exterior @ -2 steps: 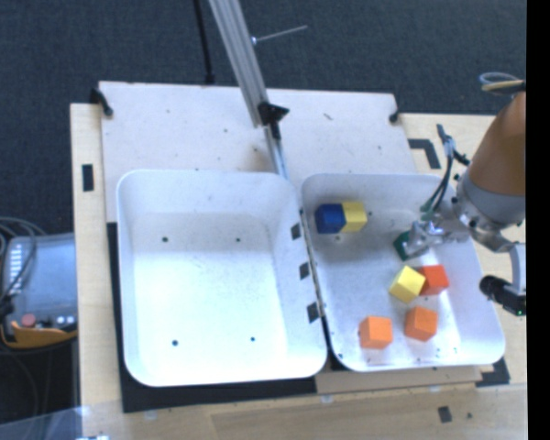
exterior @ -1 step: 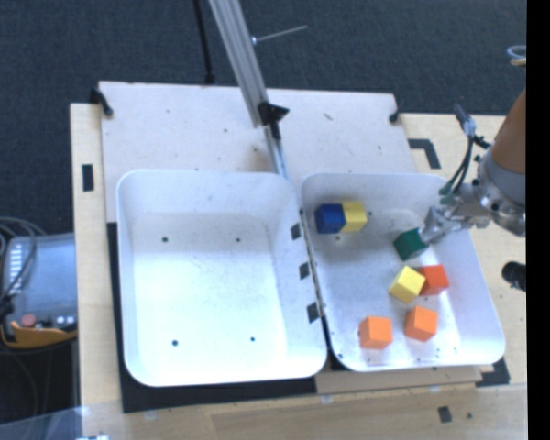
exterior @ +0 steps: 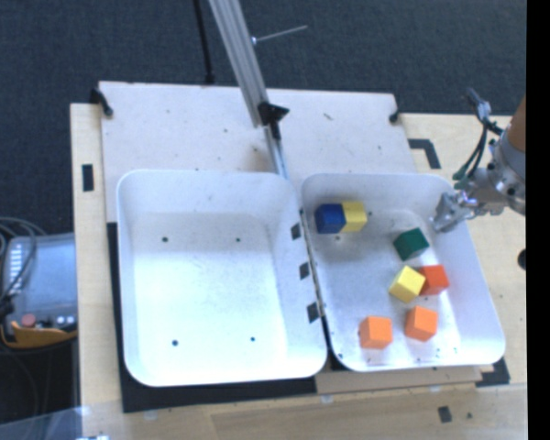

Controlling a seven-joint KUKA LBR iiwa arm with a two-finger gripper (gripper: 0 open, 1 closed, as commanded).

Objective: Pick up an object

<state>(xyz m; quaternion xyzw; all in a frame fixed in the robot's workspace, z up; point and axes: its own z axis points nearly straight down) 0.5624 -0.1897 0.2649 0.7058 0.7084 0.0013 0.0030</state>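
The green cube (exterior: 411, 243) lies in the right bin (exterior: 477, 273), near its far right side. Just right of it and farther back, my gripper (exterior: 447, 213) hovers at the bin's rim; whether my jaws are parted or clenched I cannot tell. Left of the green cube sit a blue cube (exterior: 329, 218) and yellow cube (exterior: 354, 215), touching.

The arm (exterior: 509, 159) is being cut off by the right edge. The red-orange cube (exterior: 435, 279) is being partly covered by the yellow cube (exterior: 406, 283). The jaws are being shown too small and blurred to be read.
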